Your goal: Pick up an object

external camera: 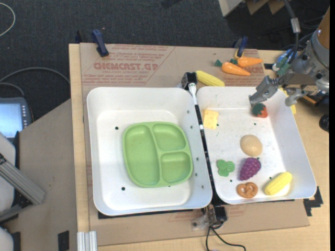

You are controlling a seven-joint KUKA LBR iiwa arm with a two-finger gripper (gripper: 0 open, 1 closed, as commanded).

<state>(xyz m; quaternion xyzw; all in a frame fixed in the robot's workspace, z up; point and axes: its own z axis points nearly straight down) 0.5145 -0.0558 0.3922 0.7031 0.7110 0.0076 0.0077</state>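
My gripper (277,94) hovers over the back right corner of the right bin (301,140), its two grey fingers (264,91) spread open with nothing between them. A small red toy with a green top (259,110) lies just below the left finger, apart from it. Further forward in the same bin lie a yellow cheese wedge (210,118), a beige egg-shaped piece (251,145), a green leafy piece (225,167), purple grapes (250,167), a brown pretzel (246,190) and a yellow corn cob (278,183).
The left bin (99,140) holds a green divided plate (157,153). Behind the bins on the cardboard lie a yellow corn cob (209,78) and two orange carrots (235,68). Blue clamps (99,42) stand at the back edge.
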